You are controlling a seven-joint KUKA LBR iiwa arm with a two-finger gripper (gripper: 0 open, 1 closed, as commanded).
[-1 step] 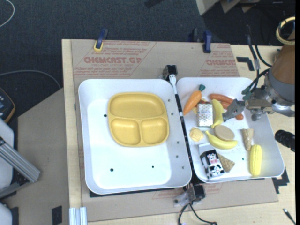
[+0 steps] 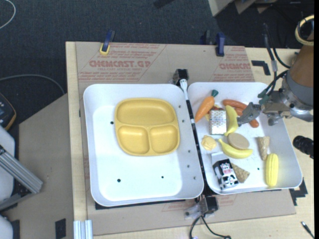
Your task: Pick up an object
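Over the right-hand white bin (image 2: pixel 294 158), near its far right corner, the grey two-finger gripper (image 2: pixel 247 116) pokes in from the arm's side. Can't tell if the fingers are spread or pressed together, too blurry. No object sits between them. Closest grab candidate looks like the upright yellow plastic banana (image 2: pixel 231 119), just beside the tips on the side toward the left bin, long axis running far-to-near. The red plastic sausage (image 2: pixel 234 103) lies just beyond it. The yellow divided plate (image 2: pixel 147 126) sits in the left white bin (image 2: pixel 99 173), well apart.
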